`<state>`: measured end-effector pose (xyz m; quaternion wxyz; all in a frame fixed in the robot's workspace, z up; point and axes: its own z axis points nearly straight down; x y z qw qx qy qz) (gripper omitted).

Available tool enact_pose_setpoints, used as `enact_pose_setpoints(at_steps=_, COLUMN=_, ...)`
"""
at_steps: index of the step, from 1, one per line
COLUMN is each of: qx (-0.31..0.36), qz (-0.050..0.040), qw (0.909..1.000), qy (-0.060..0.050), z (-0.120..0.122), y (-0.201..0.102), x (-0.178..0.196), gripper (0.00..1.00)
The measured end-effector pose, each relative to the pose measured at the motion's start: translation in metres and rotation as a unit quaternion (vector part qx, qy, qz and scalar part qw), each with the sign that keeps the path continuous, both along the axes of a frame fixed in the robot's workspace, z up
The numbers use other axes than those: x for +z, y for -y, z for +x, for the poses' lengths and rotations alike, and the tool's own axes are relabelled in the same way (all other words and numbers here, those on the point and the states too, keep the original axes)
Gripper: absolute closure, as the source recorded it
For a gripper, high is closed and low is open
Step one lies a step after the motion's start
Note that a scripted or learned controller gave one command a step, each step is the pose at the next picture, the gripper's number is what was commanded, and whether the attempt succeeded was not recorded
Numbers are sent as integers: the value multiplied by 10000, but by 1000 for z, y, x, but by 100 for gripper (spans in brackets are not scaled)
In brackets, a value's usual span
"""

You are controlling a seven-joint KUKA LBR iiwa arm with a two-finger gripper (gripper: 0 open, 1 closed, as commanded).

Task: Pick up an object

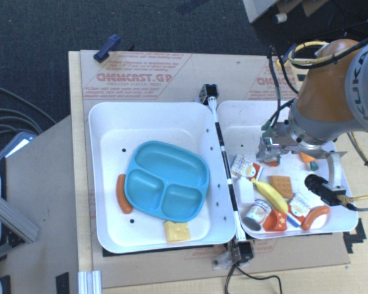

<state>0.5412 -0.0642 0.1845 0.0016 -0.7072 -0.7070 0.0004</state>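
Note:
My gripper (270, 154) hangs low over the back half of the right bin (245, 116), under the grey wrist with its orange band. A small red-orange piece (270, 162) shows just beneath it; whether it is held I cannot tell. Close to the left lies a white packet with red print (241, 165). In front of the gripper lie a yellow banana (271, 195), a tan cracker (283, 185), a small tin can (256, 214), a red piece (276, 221) and a red-and-white piece (316, 218). An orange carrot (307, 158) lies to the gripper's right.
The left bin (104, 164) holds a blue divided plate (167, 180), a sausage (123, 194) at its left and a yellow cheese block (177, 231) in front. The bins' shared wall (224, 164) runs between them. A blue clip (107, 48) lies on the cardboard behind.

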Motion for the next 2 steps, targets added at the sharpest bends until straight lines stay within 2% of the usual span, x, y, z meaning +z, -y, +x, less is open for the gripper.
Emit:
enact_pose_setpoints(at_steps=1, qx=-2, qz=-9, qw=10000, qy=14, z=-30, y=9, x=85, gripper=100)
enact_pose_setpoints(at_steps=2, qx=-1, qz=-8, qw=10000, qy=14, z=-30, y=8, x=85, gripper=0)
